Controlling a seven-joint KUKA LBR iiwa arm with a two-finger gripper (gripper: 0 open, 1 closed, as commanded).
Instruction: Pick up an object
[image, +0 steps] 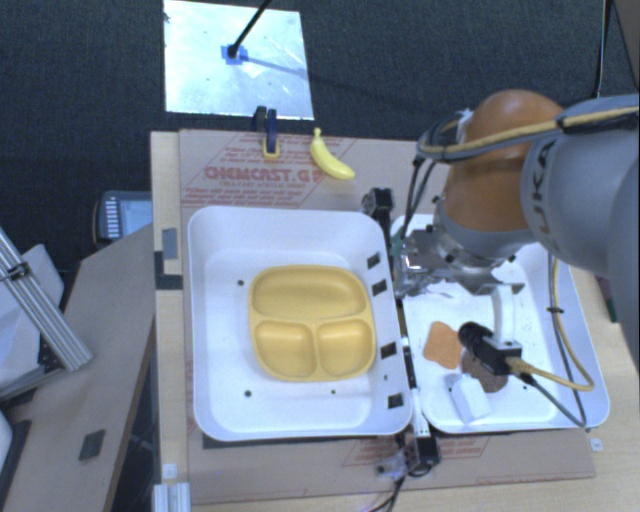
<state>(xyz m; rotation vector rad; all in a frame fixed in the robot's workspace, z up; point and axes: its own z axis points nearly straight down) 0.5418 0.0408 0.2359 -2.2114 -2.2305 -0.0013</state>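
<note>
Can't tell how open my end effector is tbh; I'd centre over the orange piece at its 6 o'clock.

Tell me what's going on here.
The grey robot arm reaches in from the right and hangs over the right bin, where an orange piece and a white block lie. No held thing is visible. The left bin holds a yellow divided plate. A banana lies on the board behind the bins.
</note>
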